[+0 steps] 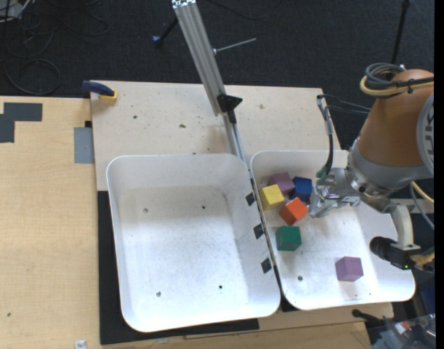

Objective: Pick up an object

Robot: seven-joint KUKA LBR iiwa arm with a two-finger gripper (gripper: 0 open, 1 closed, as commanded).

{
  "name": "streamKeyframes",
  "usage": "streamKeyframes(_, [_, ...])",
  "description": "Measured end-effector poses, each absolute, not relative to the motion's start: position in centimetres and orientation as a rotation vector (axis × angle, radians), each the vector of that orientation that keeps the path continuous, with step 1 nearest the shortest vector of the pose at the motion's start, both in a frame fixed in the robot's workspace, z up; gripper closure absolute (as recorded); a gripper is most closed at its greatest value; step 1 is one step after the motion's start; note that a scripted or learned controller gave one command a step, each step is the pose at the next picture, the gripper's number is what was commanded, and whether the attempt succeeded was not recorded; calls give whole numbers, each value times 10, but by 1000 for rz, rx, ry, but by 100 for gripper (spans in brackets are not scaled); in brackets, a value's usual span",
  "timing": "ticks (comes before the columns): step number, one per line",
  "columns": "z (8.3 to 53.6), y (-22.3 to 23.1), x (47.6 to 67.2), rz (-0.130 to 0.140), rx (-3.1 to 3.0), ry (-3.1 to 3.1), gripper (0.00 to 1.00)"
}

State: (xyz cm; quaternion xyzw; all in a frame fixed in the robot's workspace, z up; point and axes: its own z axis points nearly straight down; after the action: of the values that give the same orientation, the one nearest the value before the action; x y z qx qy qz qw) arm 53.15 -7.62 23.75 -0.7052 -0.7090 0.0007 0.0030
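1. Orange block (pixel 294 210): lying in the right bin (pixel 381 297), amid a cluster near that bin's upper left, just beside the yellow block (pixel 272 195), the blue block (pixel 303 187) and the mauve block (pixel 283 181); green block (pixel 288 238) just below, purple block (pixel 349 268) well apart toward the lower right.
2. Gripper (pixel 320 203): low over the cluster, just right of the orange block; fingertips blurred against the white floor, so spread or closed cannot be told, and nothing seen held.
3. Handling, as a judgement: small, light, rigid, probably wood or plastic; smooth painted faces, so somewhat slippery; not fragile.
4. Best hold: two opposite flat faces, squarely, not corner to corner; tilted pose and close neighbours leaving little finger room, so likely to nudge the blue or yellow block.
5. Writing: none readable on blocks or bins; only a checkered marker (pixel 184 1) atop the slanted metal rail (pixel 203 57).
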Motion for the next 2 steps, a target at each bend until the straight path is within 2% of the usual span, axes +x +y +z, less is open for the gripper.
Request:
streamKeyframes(1, [245, -26, 548, 2, -2217, -2224, 100])
streamKeyframes(2, [229, 25, 561, 3, -2214, -2223, 100])
